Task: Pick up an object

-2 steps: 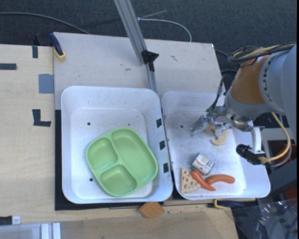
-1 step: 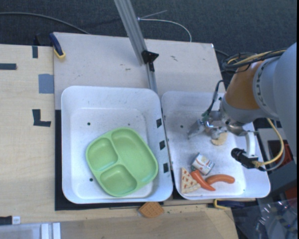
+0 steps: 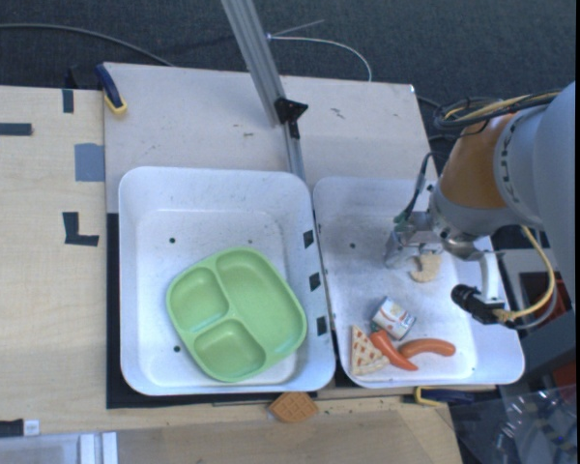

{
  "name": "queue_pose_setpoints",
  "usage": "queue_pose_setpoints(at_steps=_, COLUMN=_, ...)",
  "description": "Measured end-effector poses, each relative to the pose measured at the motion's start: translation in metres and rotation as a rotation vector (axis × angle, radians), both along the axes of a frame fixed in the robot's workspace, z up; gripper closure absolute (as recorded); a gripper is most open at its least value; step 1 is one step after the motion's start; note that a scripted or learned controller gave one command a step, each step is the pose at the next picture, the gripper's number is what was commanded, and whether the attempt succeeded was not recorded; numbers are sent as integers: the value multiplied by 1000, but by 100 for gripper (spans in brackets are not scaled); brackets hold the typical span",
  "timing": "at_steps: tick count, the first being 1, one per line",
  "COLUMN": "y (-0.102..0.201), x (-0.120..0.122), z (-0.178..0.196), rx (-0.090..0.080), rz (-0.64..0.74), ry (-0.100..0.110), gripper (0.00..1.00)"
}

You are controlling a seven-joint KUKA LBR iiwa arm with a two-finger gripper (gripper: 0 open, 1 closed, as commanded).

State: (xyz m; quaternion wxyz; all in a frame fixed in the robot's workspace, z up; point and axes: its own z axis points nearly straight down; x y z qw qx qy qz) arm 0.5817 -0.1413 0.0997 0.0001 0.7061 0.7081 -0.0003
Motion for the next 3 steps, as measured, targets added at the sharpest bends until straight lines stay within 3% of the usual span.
queue_pose_setpoints(at_steps=2, y=-3, x=-5, z=96, rx=-1, rz=-2, ry=-4, gripper=100)
queue_pose_setpoints(at_steps=3, y=-2, x=-4, z=125, rx=0, rz=-1, ry=-2, gripper=100)
